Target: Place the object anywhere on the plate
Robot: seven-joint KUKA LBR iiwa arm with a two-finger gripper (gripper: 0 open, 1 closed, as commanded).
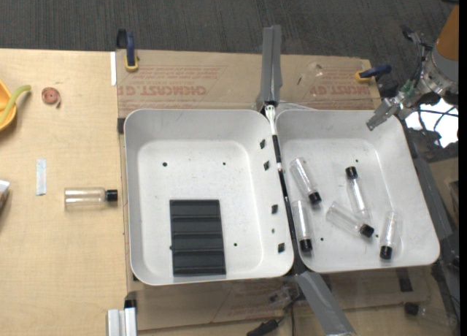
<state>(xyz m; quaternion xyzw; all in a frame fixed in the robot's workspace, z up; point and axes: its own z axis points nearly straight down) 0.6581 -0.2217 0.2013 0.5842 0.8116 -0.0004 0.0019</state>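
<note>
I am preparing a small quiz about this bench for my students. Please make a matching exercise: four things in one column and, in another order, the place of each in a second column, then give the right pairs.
Things:
1. black ribbed plate
2. five clear tubes with black caps
3. loose clear bottle
4. blue clamp

Places:
A. on the wooden bench, left of both bins
B. in the left bin, near its front edge
C. at the back edge of the cardboard, beyond the left bin
D. in the right bin

Pairs: 1-B, 2-D, 3-A, 4-C
</note>
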